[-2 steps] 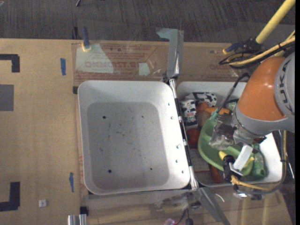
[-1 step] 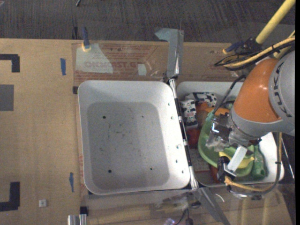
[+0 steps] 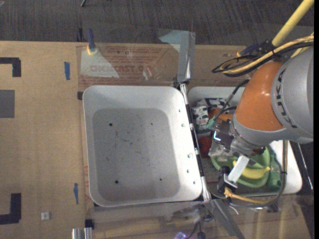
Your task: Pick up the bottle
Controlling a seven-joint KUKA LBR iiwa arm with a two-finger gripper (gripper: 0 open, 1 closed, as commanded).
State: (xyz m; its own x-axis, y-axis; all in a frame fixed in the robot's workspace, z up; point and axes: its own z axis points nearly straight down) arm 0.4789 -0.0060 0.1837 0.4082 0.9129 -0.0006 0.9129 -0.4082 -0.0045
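On my left I see the big white bin (image 3: 134,148) on the counter (image 3: 40,133) — it sits beside the other one so things can go from bin to bin. The right bin (image 3: 295,180) holds the pile: a small printed box (image 3: 201,114), something green (image 3: 249,176) and something yellow (image 3: 256,172). My arm (image 3: 269,106) hangs low over that pile to reach in. The jaws are hidden, so I cannot tell how they stand. The bottle may be under the arm — I can't pick it out.

Left bin (image 3: 99,133) has just specks on its floor. The arm (image 3: 271,103) hangs over the right bin (image 3: 294,180), above green (image 3: 266,176) and yellow (image 3: 256,172) stuff.
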